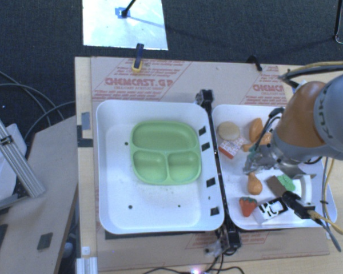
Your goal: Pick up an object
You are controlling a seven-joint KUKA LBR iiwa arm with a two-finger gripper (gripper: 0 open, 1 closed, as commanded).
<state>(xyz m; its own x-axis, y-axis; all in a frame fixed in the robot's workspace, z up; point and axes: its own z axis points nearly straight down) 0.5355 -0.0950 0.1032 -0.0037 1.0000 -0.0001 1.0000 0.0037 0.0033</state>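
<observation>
We note two shallow white bins side by side on the cardboard-topped desk (160, 76). The left white bin (111, 153) carries a pale green plastic tray with three compartments (164, 153), lying flat near the bin's middle. The right white bin (231, 210) carries the small things.

At 12 o'clock in the right bin sits a round tan bun-like piece (228, 131); just beside it at 3 o'clock lies an orange oval piece (255, 129). Below the bun we see a small red-and-white packet (229, 148). Near the bin's middle lies a tan pear-shaped piece (254, 182). At 6 o'clock lie a red strawberry-like piece with a green top (248, 205) and, just beside it at 3 o'clock, a black-and-white box (272, 209). A small green block (286, 182) lies toward 3 o'clock, next to a dark brown bar (274, 185).

The grey arm with the orange band (303, 121) reaches in from 3 o'clock. Its hand (256, 163) hangs low over the bin's middle, directly at 12 o'clock of the pear-shaped piece and close to it. We cannot tell whether the hand is apart or together, nor whether it touches anything.
</observation>
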